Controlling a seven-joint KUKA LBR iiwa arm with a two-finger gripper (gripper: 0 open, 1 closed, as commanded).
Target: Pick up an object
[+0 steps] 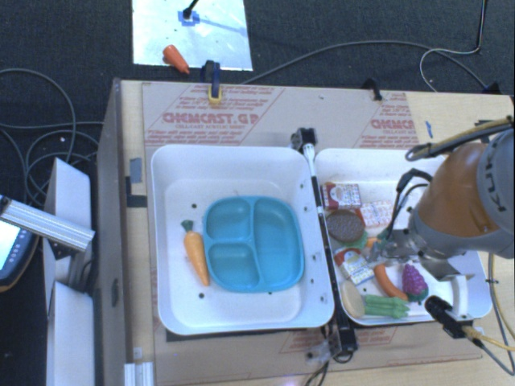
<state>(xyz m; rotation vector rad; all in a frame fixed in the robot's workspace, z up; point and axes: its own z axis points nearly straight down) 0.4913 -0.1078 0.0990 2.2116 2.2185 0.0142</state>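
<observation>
My gripper (389,246) hangs low over the middle of the right bin (475,300), and the grey arm with its orange band (455,195) covers most of it. Just below it lie a small orange carrot-like piece (389,281), a purple bunch of grapes (414,281) and a green vegetable (386,305). To its left sit a brown round patty (346,226), a red and white box (342,193), a pale pink packet (376,213) and a white and yellow piece (358,271). I cannot tell whether anything is held.
The left bin (173,215) holds a blue divided plate (253,244) with an orange carrot (195,252) beside it on the left. A black divider bar (318,207) runs between the bins. Cables trail on the floor around the bench.
</observation>
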